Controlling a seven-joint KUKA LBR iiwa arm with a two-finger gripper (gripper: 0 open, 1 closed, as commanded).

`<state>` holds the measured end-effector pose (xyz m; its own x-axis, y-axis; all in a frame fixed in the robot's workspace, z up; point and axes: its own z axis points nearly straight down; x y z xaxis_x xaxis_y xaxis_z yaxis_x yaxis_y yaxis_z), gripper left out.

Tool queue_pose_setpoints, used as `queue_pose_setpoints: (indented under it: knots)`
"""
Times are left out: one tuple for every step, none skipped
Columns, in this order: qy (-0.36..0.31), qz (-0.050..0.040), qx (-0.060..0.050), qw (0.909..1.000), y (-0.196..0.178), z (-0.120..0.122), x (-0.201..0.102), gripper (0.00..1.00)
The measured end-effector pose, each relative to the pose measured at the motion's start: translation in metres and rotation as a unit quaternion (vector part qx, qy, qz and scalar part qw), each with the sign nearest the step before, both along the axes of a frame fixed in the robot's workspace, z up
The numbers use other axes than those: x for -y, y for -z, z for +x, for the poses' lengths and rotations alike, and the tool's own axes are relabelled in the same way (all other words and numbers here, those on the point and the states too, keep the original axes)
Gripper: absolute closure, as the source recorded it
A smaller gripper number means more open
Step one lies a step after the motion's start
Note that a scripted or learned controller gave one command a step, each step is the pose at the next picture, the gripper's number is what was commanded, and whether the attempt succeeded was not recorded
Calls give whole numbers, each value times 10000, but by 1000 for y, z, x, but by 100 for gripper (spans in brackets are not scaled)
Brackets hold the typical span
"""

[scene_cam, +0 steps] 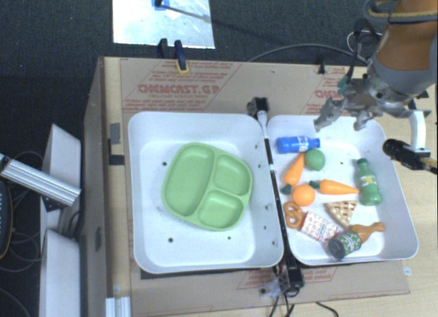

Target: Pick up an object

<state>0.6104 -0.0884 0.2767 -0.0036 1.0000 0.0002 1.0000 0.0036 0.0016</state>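
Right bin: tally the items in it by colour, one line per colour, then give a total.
Blue: 1, bottle
Green: 3, ball, bottle, can
Orange: 3, carrot, carrot, ball
Tan or brown: 3, pretzel, pizza slice, drumstick
Red and white: 1, packet
Total: 11, all lying in the right bin

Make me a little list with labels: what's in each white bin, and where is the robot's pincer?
left bin: green divided plate
right bin: blue bottle, green ball, two carrots, orange, green bottle, pretzel, pizza slice, more toy food
pincer: above the right bin's far edge, fingers apart, holding nothing
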Motion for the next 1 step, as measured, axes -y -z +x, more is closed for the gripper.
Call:
queue_pose_setpoints:
  knots:
    - [14,-1,-25,10000,180,-9,36,0]
